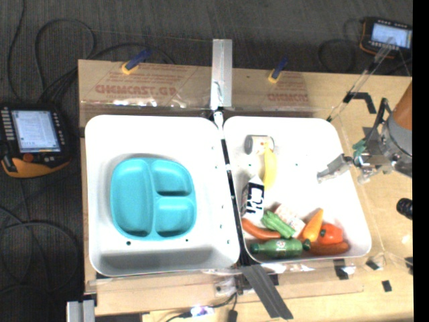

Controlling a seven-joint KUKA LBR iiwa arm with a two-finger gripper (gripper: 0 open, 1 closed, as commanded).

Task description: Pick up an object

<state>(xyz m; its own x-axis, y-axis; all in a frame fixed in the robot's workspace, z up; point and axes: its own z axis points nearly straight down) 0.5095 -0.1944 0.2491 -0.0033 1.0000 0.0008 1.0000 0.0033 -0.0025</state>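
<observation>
Nothing is picked up yet. The gripper (pixel 333 171) hangs over the right bin's (pixel 348 200) far side; whether it is open or closed cannot be told. The toy vegetables (pixel 295 233) lie below-left of it, well apart, untouched.

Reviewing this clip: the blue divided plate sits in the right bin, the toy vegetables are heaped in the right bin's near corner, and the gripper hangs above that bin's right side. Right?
Not quite. The camera view shows the blue divided plate in the left bin, not the right. The rest stands: the toy vegetables are heaped in the right bin, and the gripper hangs above its right side.
</observation>
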